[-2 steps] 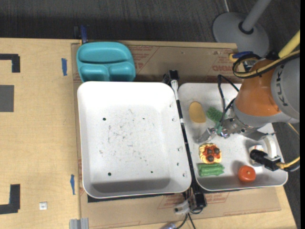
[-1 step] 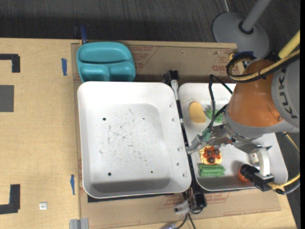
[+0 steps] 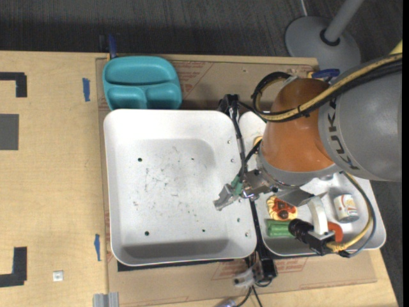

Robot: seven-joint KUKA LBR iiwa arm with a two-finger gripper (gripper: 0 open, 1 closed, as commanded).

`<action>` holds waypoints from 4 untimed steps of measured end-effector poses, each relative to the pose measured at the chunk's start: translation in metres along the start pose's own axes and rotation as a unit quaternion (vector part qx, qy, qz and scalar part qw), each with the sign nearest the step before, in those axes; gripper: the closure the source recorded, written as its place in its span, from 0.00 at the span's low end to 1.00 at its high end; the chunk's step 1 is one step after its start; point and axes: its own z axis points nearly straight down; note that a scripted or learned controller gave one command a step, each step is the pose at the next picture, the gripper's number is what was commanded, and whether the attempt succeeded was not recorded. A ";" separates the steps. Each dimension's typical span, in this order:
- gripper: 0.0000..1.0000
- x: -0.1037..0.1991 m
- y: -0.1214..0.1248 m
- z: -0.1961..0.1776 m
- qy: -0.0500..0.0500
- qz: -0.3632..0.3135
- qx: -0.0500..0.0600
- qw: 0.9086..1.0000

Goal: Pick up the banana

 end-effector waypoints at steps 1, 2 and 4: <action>0.00 0.087 0.026 0.106 0.001 -0.190 0.000 0.982; 0.00 0.135 0.040 0.094 0.000 -0.006 0.000 1.000; 1.00 0.135 0.040 0.075 0.000 -0.005 0.000 1.000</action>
